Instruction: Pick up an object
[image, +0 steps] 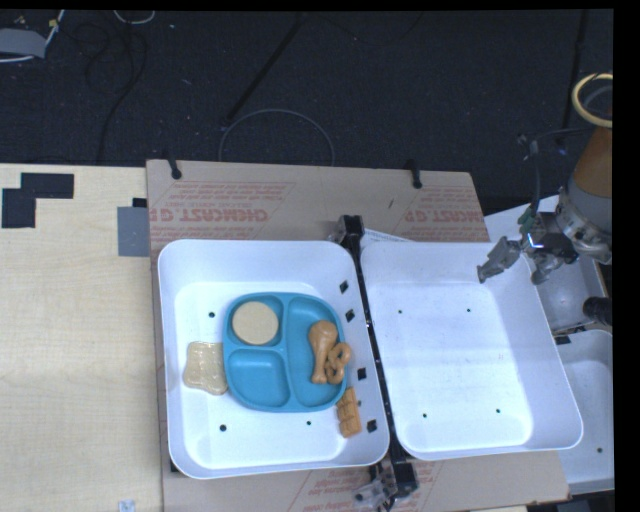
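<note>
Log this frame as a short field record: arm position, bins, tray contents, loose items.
arm: gripper above the right bin's far right corner, nothing seen between its fingers
left bin: holds a blue divided tray
tray contents: round beige disc in upper left compartment; tan pretzel-like piece in right compartment
loose items: pale flat piece touching the tray's left edge; small brown piece by its lower right corner
</note>
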